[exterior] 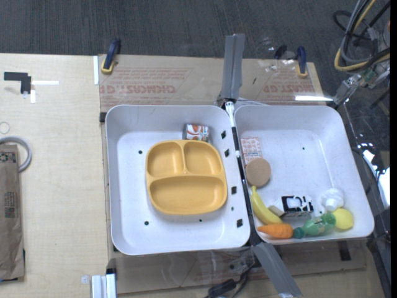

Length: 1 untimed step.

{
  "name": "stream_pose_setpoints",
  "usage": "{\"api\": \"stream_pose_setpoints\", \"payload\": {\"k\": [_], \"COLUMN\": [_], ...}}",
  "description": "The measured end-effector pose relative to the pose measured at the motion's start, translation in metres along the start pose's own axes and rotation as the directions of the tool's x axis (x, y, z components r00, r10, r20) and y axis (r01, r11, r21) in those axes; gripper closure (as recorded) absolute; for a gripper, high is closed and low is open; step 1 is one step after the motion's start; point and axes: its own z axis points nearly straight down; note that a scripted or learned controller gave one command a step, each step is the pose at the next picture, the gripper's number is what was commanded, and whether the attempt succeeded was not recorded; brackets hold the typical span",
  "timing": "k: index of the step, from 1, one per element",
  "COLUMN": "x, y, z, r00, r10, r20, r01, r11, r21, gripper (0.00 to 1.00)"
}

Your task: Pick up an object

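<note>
I cannot tell my hand's state, so I judge from the right white bin [347,141], where the curved yellow plastic banana [263,208] lies near its left wall. It should be light, stiff and slick; I would pinch across its middle, clear of the orange toy carrot [275,231] just nearer.

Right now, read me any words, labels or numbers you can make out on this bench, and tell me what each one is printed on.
"CHEMCAST GP": faint red print, upside down and repeated, on the clear sheet behind the bins.
Small carton above the yellow plate: printed, too blurred to read.
Pink-printed card in the right bin: too small to read.
Black-and-white item: white marks, unreadable.
Brown bag at left: dark print, unreadable.
</note>
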Motion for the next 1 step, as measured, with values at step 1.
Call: {"api": "stream_pose_setpoints", "payload": {"k": [1], "x": [-0.0008], "y": [0.0007], "z": [-0.0092], "r00": [1.000], "r10": [-0.001], "r20": [0.003], "r01": [0.001], "r11": [1.000], "r21": [-0.002], "gripper": [1.00]}}
